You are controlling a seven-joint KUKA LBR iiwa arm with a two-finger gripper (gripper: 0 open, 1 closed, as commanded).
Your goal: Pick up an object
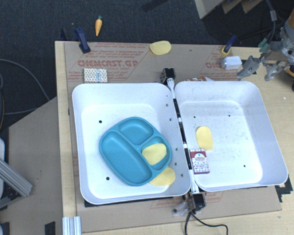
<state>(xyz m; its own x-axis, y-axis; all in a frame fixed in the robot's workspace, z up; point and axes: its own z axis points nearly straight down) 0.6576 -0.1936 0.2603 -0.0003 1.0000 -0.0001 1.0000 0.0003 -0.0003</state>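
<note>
A yellow piece (162, 177) is seen nearest, just beside the blue plate (125, 153) in the left bin (83, 131). Another yellow piece (155, 153) is held in the plate. A small card (199, 161) and yellow piece (204, 137) are found in the right bin (264, 146). The gripper (260, 68) is seen far right, spread open, nothing held.

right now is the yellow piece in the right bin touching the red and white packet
Apart. The camera view shows the yellow piece lying on the right bin floor, with a strip of bare white between its lower end and the red and white packet.
</note>
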